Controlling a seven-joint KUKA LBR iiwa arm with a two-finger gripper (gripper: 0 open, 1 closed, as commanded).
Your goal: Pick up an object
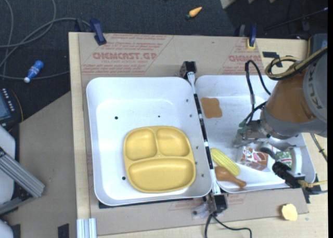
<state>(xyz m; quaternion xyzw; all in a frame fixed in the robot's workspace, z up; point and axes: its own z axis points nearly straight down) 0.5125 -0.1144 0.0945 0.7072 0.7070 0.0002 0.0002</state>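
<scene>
Camera view, looking down at a slant on 2 white bins. The left bin [104, 96] carries a yellow divided tray [157, 158] toward its 6 o'clock side. The right bin [229, 83] holds the candidate objects: a brown flat piece [212, 108] at its 10 o'clock, a corn cob [225, 161] and an orange-brown piece [229, 176] at its 7 o'clock, and a red-and-white packet [253, 157] near its centre, with a green-and-white item [286, 155] just beside it at 3 o'clock. The gripper [250, 135] hangs low at the packet's 12 o'clock edge; whether it is spread or pressed together cannot be told, and nothing is visibly held. Risk, as a judgement: the packet lies flat and crowded by neighbours, so a grasp could slide off it or nudge the corn cob aside. The arm's orange band [286, 102] and wrist hide the bin's 3 o'clock region, and the packet's print is too small to read
</scene>
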